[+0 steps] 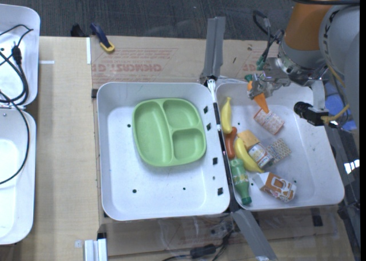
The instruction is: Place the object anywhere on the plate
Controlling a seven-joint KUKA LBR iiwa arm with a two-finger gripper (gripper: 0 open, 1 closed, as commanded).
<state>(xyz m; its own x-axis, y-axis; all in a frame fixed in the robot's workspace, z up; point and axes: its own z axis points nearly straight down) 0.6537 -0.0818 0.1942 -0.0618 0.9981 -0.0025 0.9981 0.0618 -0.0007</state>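
A green three-section plate (155, 131) lies in the left bin (114, 185), towards its back. My gripper (259, 87) hangs over the back left part of the right bin (317, 165). An orange carrot (261, 103) sits between its fingers, pointing down just above the bin floor. The gripper is roughly a plate's width to the right of the plate, beyond the wall that divides the two bins.
The right bin holds a banana (226, 115) along its left wall, a second banana (246, 158), a green bottle (241, 181), a pink-white packet (269, 121), a small can (260, 154) and an orange carton (279, 188). A grey post (214, 48) stands behind the bins.
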